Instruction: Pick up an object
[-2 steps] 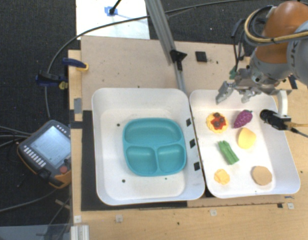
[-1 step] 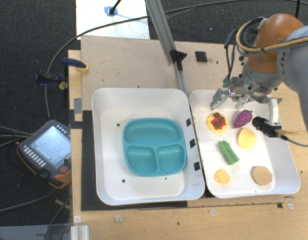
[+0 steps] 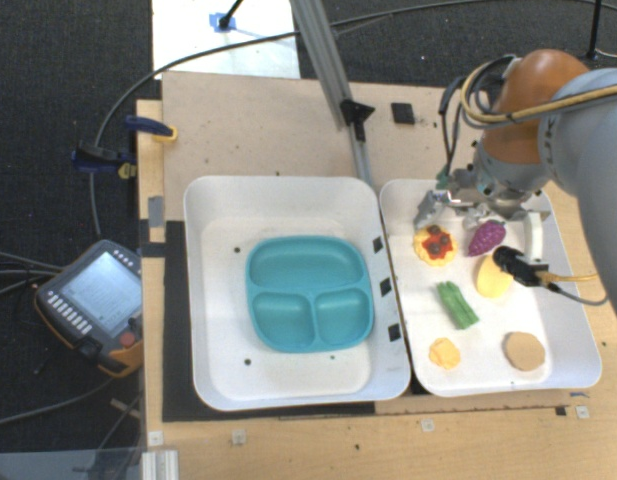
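Hovering low over the right bin (image 3: 588,363), the gripper (image 3: 483,211) is sitting just above the purple toy (image 3: 486,236), and whether it is gripping cannot be told. Nothing is being lifted: beside that purple toy, the yellow lemon (image 3: 493,280), green vegetable (image 3: 456,304) and pizza-like piece (image 3: 434,245) are resting inside the bin, so picking remains undone.

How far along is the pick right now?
Nothing looks lifted yet. The gripper is low in the right white bin, just above the purple toy fruit. The green piece, yellow piece and round tan piece lie in it. Grasp and lift remain.
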You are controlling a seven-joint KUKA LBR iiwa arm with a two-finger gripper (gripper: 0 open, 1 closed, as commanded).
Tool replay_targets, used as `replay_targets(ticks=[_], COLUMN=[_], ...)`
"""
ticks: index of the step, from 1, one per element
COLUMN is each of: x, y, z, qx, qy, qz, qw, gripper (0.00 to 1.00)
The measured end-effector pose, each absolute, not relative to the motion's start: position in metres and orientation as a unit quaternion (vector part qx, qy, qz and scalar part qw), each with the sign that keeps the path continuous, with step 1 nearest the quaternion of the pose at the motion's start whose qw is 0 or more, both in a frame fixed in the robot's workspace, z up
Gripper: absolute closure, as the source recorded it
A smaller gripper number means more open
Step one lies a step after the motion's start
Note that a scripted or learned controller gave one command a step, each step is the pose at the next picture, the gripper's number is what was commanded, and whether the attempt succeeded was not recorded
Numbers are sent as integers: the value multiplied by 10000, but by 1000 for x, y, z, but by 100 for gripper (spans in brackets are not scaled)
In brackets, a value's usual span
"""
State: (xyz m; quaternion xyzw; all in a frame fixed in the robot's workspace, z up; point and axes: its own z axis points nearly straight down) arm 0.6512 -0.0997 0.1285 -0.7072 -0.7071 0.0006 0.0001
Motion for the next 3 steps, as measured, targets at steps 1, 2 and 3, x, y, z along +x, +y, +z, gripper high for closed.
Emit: replay_targets(ticks=[1, 2, 3], x=[653, 649, 654], y=[-100, -101, -110], z=[142, 188, 247], qx=[-7071, -7075, -7073], qy=[-7071, -7067, -7069], qz=[-16, -20, -25], qw=[-25, -24, -36], gripper=[100, 100, 100])
